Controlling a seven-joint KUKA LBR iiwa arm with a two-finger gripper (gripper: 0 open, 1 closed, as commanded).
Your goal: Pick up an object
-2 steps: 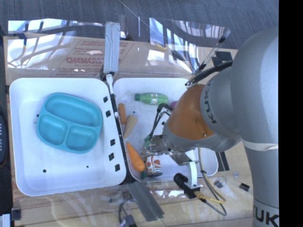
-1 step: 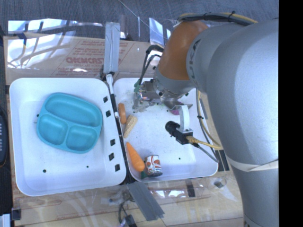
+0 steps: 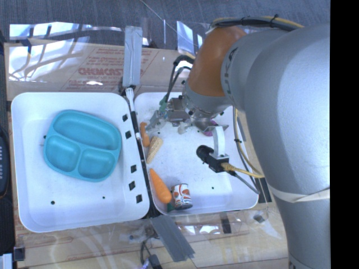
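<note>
The right white bin (image 3: 235, 198) holds an orange carrot (image 3: 161, 187) near its front left, with a small red and white can (image 3: 182, 196) beside it. A pale corn cob (image 3: 154, 148) and a small orange piece (image 3: 145, 134) lie along the bin's left wall. A pinkish thing (image 3: 208, 131) peeks out under the arm. My gripper (image 3: 168, 116) hangs low over the bin's back left part, just right of the small orange piece. Nothing shows between its fingers.
The left white bin (image 3: 33, 206) carries a blue three-compartment plate (image 3: 82, 144). A black divider with clips (image 3: 133, 150) runs between the bins. The grey arm (image 3: 280, 94) covers the right side of the right bin. Cardboard (image 3: 84, 69) lies behind the bins.
</note>
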